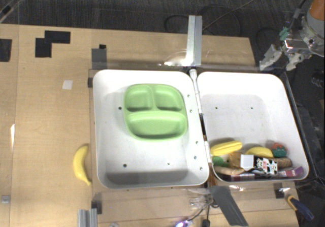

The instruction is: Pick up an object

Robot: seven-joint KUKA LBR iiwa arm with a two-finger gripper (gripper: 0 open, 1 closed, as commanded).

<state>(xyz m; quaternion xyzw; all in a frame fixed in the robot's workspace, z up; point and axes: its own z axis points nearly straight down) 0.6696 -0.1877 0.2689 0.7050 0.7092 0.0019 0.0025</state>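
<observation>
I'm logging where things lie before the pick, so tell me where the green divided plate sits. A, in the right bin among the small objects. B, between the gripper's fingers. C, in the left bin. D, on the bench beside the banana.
C: the green divided plate lies flat inside the left bin, apart from the clutter in the right bin.

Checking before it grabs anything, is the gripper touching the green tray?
Apart. The camera view shows the gripper outside the bins' far right corner, the green tray in the left bin.
</observation>
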